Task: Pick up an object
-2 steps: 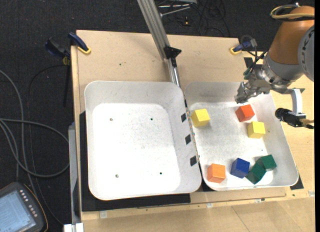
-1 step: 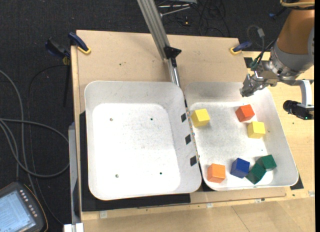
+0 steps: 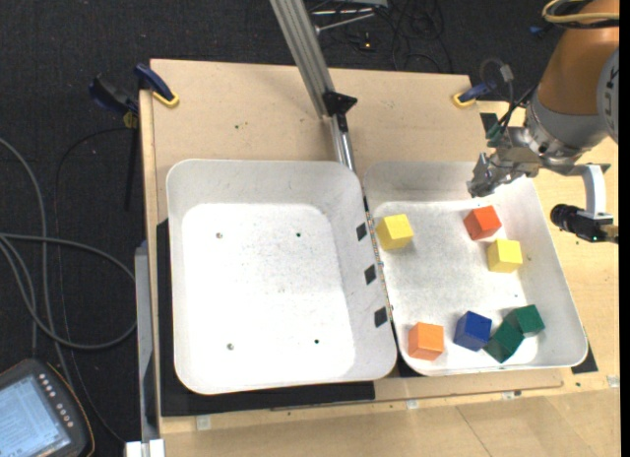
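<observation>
Blocks, seven of them, lie scattered in the right bin; that bin serves as landmark. Left of it, touching along a shared edge, sits the left bin, a wide bare floor with low rims all round. Both rest on the worktop.

Inside the right bin, from its left side: a yellow block near the left wall, turned slightly askew; an orange block by the front rim; a blue block just beside it; a red-orange block toward the back; a second yellow block just in front of that; two green blocks touching each other in the front right corner. All are cubes, so none has a long axis. The bin's middle is open floor, and the back left stretch is free too.

The gripper hangs over the back rim, just behind the red-orange block; whether it is spread or pressed together I cannot tell.
</observation>
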Robot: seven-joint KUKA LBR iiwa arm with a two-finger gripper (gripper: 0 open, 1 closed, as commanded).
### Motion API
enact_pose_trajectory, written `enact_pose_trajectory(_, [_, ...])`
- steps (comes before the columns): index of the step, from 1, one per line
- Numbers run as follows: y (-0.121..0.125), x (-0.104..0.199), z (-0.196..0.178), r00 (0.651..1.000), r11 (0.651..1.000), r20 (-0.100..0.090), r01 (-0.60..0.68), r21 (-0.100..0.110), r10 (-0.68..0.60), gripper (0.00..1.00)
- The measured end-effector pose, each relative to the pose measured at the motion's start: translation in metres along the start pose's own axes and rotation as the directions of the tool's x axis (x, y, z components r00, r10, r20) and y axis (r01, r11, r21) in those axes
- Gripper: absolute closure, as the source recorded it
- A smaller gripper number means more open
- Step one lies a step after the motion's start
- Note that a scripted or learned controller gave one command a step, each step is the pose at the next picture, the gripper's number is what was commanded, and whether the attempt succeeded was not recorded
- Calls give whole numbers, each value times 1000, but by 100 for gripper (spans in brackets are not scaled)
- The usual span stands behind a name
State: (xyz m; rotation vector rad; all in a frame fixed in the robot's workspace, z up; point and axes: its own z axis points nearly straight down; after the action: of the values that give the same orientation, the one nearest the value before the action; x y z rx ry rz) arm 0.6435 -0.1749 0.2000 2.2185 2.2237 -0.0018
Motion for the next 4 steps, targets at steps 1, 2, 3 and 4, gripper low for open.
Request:
enact_pose_trajectory(1, [-13, 43, -13, 1000, 1000, -2, 4, -1, -4, 100])
enact_pose_trajectory(2, [-25, 96, -7, 1000, 1000, -3, 5, 2, -5, 100])
enact_pose_trajectory(3, [-36, 144, -21, 1000, 1000, -3, 6, -1, -6, 100])
enact_pose_trajectory(4, [-53, 190, -35, 1000, 1000, -3, 6, 0, -6, 100])
